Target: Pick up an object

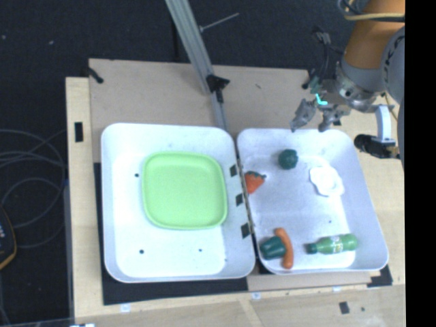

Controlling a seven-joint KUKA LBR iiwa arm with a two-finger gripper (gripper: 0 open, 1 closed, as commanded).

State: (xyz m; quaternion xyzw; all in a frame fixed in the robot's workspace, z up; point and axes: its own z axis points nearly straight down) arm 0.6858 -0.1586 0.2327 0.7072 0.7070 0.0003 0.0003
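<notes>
Camera view: the gripper (315, 119) hangs with fingers spread wide and holding nothing, over the far edge of the right bin (364, 203). The dark green ball (288, 159) lies just inside that edge; being round, it may roll off closing fingers.

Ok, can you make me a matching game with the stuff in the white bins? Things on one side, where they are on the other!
Things:
1. green plate
2. green bottle
3. dark green ball
4. white lump

Places:
A. right bin, near its front edge, lying on its side
B. left bin, in the middle
C. right bin, right of the ball
D. right bin, near its back edge, just below the pincer

Pairs: 1-B, 2-A, 3-D, 4-C
</notes>
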